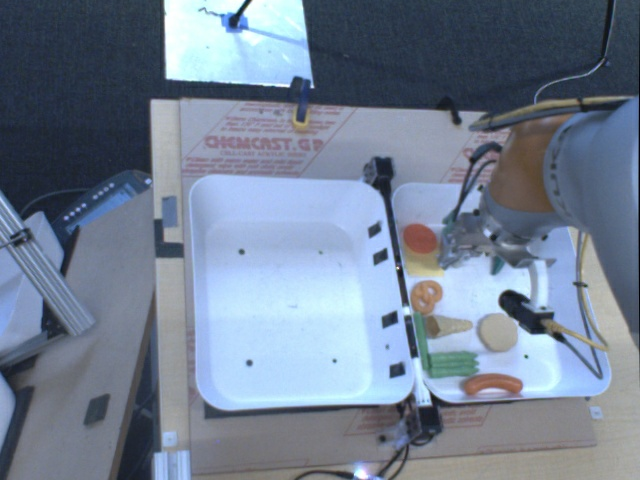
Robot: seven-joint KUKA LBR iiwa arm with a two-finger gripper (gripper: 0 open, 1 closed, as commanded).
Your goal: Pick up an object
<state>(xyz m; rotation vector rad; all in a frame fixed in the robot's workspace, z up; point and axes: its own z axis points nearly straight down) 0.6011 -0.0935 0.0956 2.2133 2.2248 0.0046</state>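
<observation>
The right bin [565, 368] holds several toy foods. A red round piece [421, 237] lies on a yellow slab [423, 261] at the bin's left wall. Below them lie an orange pretzel [427, 295], a cone [450, 325], a tan round bun [497, 332], a green bean pod [453, 363] and a red sausage [491, 384]. My gripper [455, 251] hangs low over the upper middle of this bin, just right of the red piece and the yellow slab. Nothing shows in its grasp.
The left bin [215, 208] sits beside the right one, with a black clip strip [395, 268] along the shared wall. A black cable piece [527, 312] dangles from the arm above the bun. The arm's bulk covers the right bin's upper right.
</observation>
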